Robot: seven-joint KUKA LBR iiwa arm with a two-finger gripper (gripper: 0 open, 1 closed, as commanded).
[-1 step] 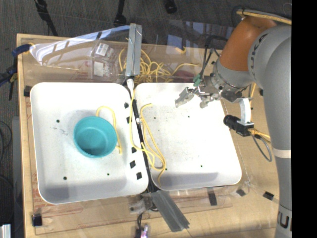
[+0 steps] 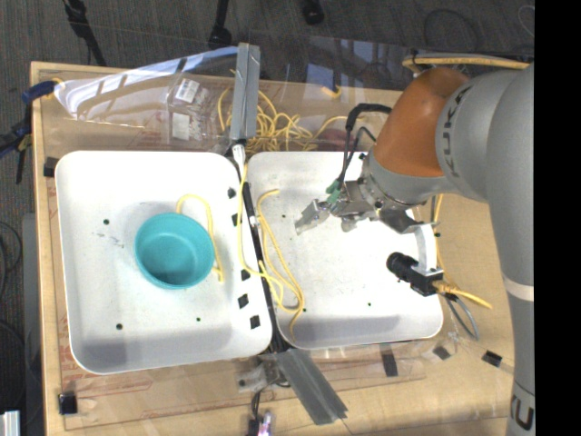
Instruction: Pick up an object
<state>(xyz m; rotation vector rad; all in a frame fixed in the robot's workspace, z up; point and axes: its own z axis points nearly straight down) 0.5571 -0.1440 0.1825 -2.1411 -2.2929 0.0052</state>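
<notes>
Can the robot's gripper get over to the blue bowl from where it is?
Probably yes. The blue bowl sits open in the left bin, with a yellow cord at its rim. The gripper is above the right bin, and just the low wall between the bins lies in between.

Looking like a robotics lab cell, not a home or shop: a plywood bench (image 2: 136,389) is sitting on dark carpet (image 2: 136,16), carrying two shallow white bins (image 2: 91,334) side by side with black tape tabs along the seam between them. Yellow cable (image 2: 272,125) is lying tangled at the bench's far edge beside clear plastic sheeting (image 2: 136,94), and an industrial grey arm (image 2: 490,125) with an orange band is reaching over the right bin. Chair castors (image 2: 313,12) are showing on the carpet beyond the far edge.
</notes>
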